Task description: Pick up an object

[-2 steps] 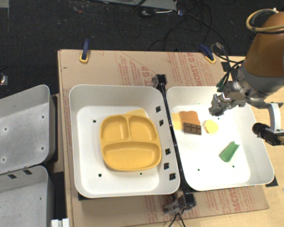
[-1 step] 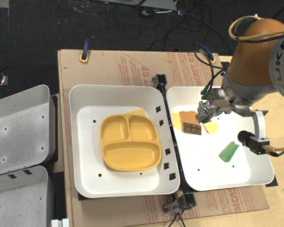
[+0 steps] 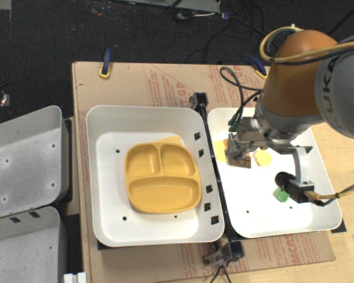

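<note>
Object nearest the tool: a small brown piece (image 3: 243, 163), dull and blocky, lies on the floor of the right bin (image 3: 271, 223), in its upper left part, right at the tip of the gripper (image 3: 239, 153). The gripper's dark metal body points down over it and hides its own tip, so I cannot tell whether it is open or closed, nor whether it touches the brown piece. Just left of the gripper, close to the bin's left wall, a flat pale yellow piece (image 3: 219, 150) with straight edges shows. Just right of it lies a small rounded yellow piece (image 3: 264, 158), smooth and matt. Further toward the lower right, well apart from these, sits a little bright green block (image 3: 281, 196). The bin is a shallow white plastic tray with rounded corners and a glossy rim. Above the gripper rises the wide, shiny orange band (image 3: 295, 69), rounded like a dome, joined to the smooth grey arm (image 3: 342, 93) that enters from the right edge of the frame. The left bin (image 3: 106, 158), of the same white plastic, holds a mustard-yellow plate (image 3: 163, 177) with rounded corners, split into two small sections above and one long one below. Both bins rest on a tan cardboard sheet (image 3: 153, 78) printed with faint red letters, with a blue clamp (image 3: 105, 63) at its top edge. At the far left lie grey, speckled metal panels (image 3: 23, 152) on a dark floor (image 3: 41, 34).
</note>
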`<state>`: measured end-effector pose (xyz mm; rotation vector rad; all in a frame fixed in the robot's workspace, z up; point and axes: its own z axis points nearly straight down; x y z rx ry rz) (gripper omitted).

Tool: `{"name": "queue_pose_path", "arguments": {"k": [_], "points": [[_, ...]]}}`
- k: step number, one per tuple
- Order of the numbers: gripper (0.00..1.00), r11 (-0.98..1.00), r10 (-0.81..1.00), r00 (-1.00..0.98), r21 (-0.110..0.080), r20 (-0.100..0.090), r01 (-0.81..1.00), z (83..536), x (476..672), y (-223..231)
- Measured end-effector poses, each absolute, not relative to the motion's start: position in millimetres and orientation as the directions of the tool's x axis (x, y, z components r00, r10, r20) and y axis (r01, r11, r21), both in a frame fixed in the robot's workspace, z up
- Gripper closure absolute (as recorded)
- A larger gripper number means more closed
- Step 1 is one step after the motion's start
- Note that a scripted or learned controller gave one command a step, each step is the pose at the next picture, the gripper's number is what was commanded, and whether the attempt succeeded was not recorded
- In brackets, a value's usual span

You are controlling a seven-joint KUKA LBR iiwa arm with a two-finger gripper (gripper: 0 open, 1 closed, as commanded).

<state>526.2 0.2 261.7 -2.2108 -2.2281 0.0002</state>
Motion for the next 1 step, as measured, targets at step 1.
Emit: {"name": "queue_pose_path", "arguments": {"k": [1], "points": [[1.0,0.008,1.0,-0.008,-0.002,0.001,1.0,243.5,520.5,56.9]]}}
